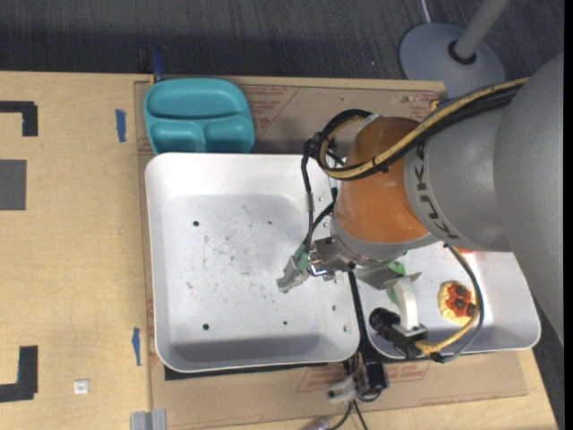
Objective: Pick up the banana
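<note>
My gripper (294, 274) hangs low over the right part of the left white bin (166, 240), close to the wall it shares with the right bin. Nothing shows under or beside its grey tip, only bare bin floor. The arm's orange band (380, 186) and grey body cover most of the right white bin (524, 325), so what lies beneath them is hidden.
A small round orange and red toy (457, 300) lies in the right bin's near right part. A bit of green (395, 267) peeks out from under the wrist. A teal divided tray (199, 115) stands behind the left bin. A grey stand base (443, 52) sits at the back right.
</note>
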